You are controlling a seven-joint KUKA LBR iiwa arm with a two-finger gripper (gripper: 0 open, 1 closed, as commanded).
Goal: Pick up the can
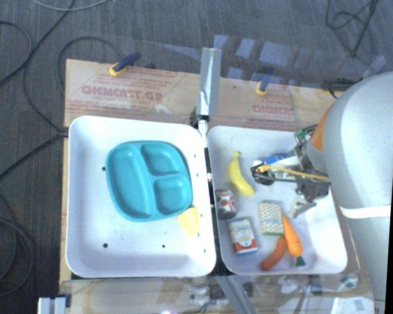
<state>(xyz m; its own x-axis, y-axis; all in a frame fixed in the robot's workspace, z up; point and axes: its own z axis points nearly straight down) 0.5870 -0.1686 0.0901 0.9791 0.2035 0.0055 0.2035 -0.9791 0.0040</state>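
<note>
Robotics lab test bench. Two white bins (pixel 81 178) sit on a plywood board (pixel 134 95) held by clamps (pixel 122 64), grey carpet (pixel 29 54) with loose cables (pixel 6 193) around. Toy food, like a plastic banana (pixel 240 176), fills one bin.

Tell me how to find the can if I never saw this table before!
Look at the right bin of the two white bins. Along its left wall, just below the yellow banana, stands the can. It is small and round with a red and white label, while the little carton lower down is boxy and the carrots are long and orange.
</note>
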